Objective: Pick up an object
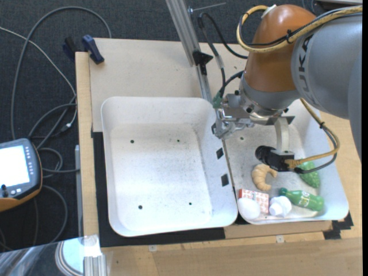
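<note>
Much of R bin (325, 138) hid by arm (328, 56); claw (223, 125) open/shut: can't tell.

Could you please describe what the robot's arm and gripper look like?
The arm is thick, rounded and grey, with black lettering and a glossy orange band above the wrist. A yellow cable loops over that band. The gripper is small and silvery.

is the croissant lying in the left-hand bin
No, the croissant lies in the right-hand bin, close to the green bottle.
</note>
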`<state>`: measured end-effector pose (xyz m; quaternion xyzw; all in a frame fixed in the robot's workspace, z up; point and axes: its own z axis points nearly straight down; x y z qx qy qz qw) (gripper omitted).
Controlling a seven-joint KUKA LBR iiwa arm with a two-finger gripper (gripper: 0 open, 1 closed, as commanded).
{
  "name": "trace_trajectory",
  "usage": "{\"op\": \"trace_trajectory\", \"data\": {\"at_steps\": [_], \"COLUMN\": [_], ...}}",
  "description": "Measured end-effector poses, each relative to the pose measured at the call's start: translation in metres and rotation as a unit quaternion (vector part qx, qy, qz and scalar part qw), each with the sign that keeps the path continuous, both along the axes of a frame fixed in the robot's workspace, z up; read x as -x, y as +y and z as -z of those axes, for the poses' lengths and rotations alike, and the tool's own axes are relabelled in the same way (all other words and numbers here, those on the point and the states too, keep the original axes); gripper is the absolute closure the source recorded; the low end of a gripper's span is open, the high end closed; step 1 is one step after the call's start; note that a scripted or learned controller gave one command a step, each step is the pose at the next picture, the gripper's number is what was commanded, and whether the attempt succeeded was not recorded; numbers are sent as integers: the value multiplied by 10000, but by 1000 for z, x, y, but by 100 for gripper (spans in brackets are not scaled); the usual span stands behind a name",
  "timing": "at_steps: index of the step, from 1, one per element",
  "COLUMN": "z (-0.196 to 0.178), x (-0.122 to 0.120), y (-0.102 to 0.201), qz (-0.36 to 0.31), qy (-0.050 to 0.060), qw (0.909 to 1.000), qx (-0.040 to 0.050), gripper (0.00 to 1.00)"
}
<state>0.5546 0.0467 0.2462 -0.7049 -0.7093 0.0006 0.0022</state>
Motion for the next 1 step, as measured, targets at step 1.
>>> {"op": "trace_trajectory", "data": {"at_steps": [1], "z": [6], "x": [-1], "y": [43], "qz": [5], "qy": [-13], "qw": [10000], "qx": [4], "gripper": [100]}}
